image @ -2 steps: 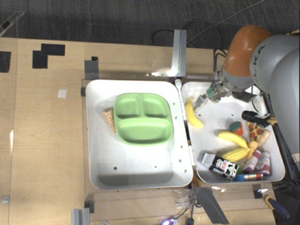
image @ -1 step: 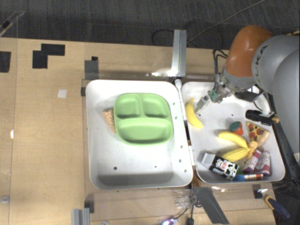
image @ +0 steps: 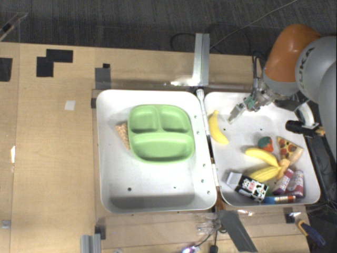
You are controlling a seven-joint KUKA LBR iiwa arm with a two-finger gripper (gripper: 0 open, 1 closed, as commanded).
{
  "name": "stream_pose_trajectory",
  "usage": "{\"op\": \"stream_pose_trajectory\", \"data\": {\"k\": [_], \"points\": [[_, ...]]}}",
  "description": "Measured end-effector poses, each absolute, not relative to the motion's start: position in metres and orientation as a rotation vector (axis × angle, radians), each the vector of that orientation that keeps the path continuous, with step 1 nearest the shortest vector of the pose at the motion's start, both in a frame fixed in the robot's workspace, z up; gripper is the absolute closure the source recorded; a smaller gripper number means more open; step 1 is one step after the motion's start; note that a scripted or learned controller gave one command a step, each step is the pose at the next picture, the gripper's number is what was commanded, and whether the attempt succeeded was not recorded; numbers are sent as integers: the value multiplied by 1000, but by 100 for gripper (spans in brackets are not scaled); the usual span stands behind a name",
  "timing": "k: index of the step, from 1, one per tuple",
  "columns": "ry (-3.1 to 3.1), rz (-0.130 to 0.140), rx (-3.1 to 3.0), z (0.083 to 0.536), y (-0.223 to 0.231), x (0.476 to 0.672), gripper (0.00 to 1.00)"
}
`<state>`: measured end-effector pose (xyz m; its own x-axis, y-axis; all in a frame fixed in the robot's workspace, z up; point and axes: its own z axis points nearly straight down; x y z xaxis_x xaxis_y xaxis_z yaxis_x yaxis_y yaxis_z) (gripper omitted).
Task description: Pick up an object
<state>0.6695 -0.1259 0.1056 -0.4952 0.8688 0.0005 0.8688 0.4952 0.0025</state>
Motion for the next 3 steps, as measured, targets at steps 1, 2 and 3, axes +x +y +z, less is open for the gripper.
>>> {"op": "stream_pose_trajectory", "data": {"k": [1,2,3], "points": [[2848,2,1313,120,-93,670,0],[2635,7,1696,188,-79,657,0],[2727,-4,1566,94,-92,669,0]]}}
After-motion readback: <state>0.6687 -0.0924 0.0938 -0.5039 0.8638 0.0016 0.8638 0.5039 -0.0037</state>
